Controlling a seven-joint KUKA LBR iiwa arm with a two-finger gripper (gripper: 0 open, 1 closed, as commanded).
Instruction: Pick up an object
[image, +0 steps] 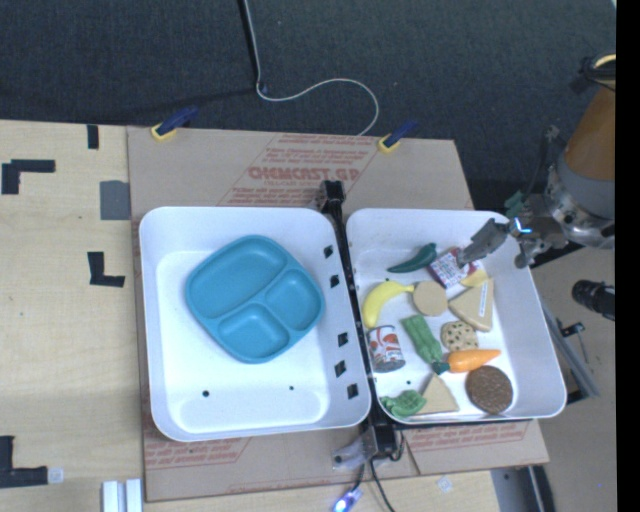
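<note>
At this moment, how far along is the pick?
Nothing looks lifted yet: the banana, carrot and other food items lie in the right bin. The gripper hangs over that bin's upper right corner. The grasp and lift remain.

Bright toy foods against white bins

A blue divided plate, yellow banana, orange carrot, green pepper, brown round cookie, red-and-white can.

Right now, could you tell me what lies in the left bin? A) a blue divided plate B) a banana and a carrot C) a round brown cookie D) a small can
A: the blue divided plate lies alone in the left bin, while the banana, carrot and small can are in the right bin.
</note>
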